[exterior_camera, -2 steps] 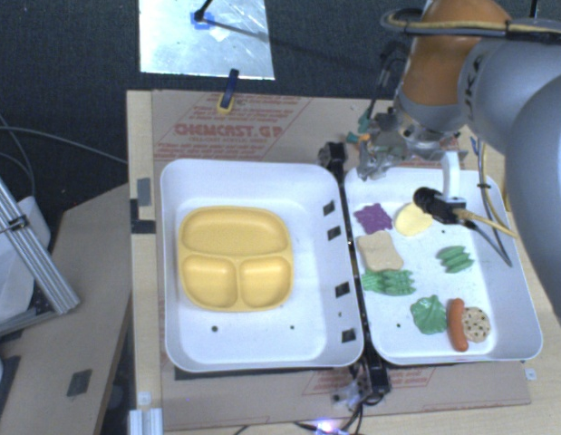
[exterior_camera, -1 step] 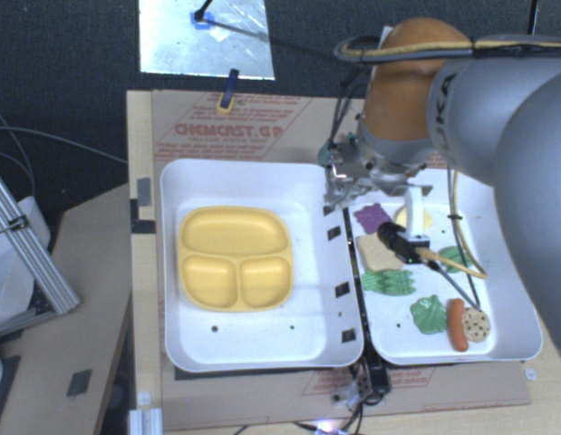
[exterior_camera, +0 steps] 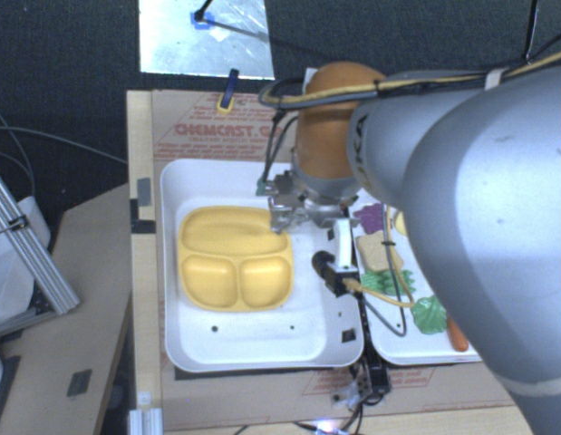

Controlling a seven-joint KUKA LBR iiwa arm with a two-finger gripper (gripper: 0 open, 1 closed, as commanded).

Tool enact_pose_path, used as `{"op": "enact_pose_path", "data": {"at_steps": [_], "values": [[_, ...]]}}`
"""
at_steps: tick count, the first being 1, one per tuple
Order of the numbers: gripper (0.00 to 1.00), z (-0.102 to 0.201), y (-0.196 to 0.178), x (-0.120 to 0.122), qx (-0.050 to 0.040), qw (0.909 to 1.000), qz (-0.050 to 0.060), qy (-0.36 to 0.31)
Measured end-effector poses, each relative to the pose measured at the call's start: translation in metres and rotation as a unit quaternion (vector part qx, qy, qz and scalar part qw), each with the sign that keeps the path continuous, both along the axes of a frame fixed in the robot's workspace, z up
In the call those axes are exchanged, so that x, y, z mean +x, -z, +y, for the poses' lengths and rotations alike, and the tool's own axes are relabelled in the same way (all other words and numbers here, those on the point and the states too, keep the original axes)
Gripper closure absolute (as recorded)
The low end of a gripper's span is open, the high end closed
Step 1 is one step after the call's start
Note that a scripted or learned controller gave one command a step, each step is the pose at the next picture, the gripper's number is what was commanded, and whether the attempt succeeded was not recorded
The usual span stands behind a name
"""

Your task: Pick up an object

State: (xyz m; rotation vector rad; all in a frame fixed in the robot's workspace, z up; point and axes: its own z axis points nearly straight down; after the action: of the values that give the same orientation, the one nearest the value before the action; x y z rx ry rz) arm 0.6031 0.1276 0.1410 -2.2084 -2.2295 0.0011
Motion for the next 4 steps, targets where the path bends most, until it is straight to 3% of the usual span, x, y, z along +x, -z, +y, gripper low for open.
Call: {"op": "enact_pose_path", "data": {"at_steps": [1,2,3,4], "values": [[1.00,0.067,-0.091,0.006,0.0015,1.0000,-0.006,0.000],[1.00,0.030,-0.048,-0.058,-0.0017,1.0000,0.002,0.005],[1.00,0.070,-0.136,-0.065,0.0009,1.0000,-0.005,0.001],[1.00,0.037,-0.114,-0.119,-0.0013,1.0000,0.000,0.005]]}}
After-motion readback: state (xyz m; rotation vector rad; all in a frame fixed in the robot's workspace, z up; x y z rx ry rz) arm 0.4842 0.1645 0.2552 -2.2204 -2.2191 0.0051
